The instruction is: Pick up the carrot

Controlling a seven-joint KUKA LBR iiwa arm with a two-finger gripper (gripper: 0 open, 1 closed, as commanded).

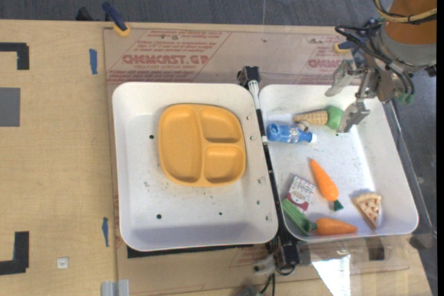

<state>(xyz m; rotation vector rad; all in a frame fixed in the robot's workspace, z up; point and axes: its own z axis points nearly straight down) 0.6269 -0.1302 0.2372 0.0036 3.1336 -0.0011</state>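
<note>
Two orange carrots lie in the right bin [399, 170]. One carrot [323, 180] lies at a slant in the bin's middle, its green stub toward the front. The other carrot [336, 226] lies along the front wall with green leaves [297, 215] on its left. My gripper [349, 99] hovers over the back of the right bin, just right of a cone with a green top [325, 117]. Its fingers [356, 113] are open with nothing between them. It is well apart from both carrots.
The right bin also holds a blue bottle [288, 134], a pizza slice [368, 207] and a small red and white packet [300, 191]. A yellow divided plate [202, 144] sits in the left bin [132, 170]. A black divider [258, 123] runs between the bins.
</note>
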